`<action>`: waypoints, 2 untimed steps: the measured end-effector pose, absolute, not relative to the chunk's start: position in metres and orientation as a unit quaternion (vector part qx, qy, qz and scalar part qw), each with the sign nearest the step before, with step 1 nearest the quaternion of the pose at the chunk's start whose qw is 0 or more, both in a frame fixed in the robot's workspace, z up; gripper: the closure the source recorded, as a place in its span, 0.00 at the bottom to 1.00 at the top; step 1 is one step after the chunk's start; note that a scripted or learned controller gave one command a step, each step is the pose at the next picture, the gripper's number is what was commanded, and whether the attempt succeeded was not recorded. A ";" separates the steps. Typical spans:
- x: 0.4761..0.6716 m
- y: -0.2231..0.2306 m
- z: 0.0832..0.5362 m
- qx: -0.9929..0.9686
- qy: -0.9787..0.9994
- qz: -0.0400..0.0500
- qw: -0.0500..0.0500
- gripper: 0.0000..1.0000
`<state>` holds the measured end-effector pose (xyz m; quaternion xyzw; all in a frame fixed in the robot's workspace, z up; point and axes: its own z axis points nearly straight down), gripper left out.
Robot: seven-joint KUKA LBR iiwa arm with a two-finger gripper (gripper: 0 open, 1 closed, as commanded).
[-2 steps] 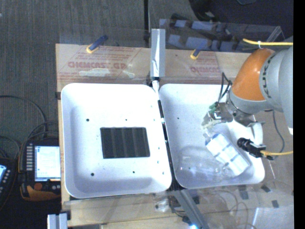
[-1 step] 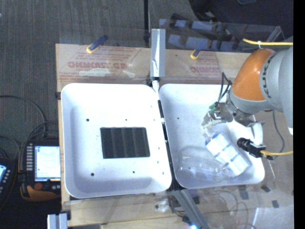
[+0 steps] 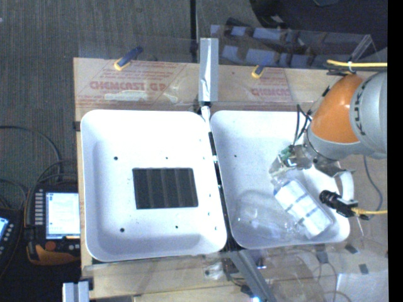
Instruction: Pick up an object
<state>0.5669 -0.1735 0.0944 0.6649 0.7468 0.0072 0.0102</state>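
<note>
Two shallow white bins side by side on the bench: left bin point(image 3: 101, 150) and right bin point(image 3: 242, 140). Landmark: the dark ribbed rectangle point(image 3: 165, 187) lying flat at the centre of the left bin. Well to the right of that rectangle, in the right bin's near right corner, a clear plastic bottle point(image 3: 301, 207) on its side, a second clear see-through item point(image 3: 259, 218) just beside it on the rectangle's side. Above the bottle, farther right of the rectangle, the grey arm with orange band point(image 3: 334, 115) reaching in, gripper point(image 3: 291, 159) close over the bottle's upper end. Pincer opening impossible to judge; cannot tell whether anything sits in its hold.
</note>
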 end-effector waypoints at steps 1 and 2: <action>0.568 -0.172 0.104 0.664 0.747 0.009 0.011 1.00; 0.568 -0.172 0.104 0.665 0.747 0.008 0.010 0.00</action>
